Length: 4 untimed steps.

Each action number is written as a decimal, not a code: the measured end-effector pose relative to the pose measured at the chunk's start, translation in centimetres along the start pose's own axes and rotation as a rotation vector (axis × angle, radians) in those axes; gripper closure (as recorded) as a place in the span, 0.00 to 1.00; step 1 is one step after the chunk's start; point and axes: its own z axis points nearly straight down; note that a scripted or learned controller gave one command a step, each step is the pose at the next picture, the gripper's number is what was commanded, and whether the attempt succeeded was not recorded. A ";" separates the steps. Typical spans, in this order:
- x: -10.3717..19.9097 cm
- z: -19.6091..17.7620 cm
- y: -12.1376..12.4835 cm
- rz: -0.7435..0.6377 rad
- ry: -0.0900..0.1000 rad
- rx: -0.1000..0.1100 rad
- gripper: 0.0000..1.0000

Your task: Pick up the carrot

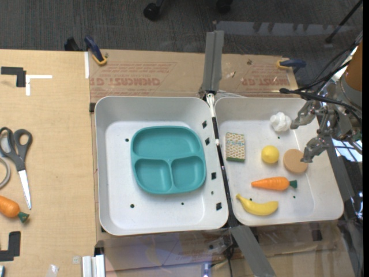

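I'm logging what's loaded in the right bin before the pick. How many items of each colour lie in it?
Orange: 1, the carrot
Yellow: 2, the banana and the lemon
White: 1, the crumpled white lump
Tan: 1, the round disc
Green-patterned: 1, the small packet
Total: 6
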 end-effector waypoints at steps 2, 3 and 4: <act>3.7 15.3 2.3 0.271 0.000 0.000 0.00; 3.6 14.3 2.4 0.266 -0.004 0.001 1.00; 0.2 6.3 5.4 0.455 -0.001 0.000 1.00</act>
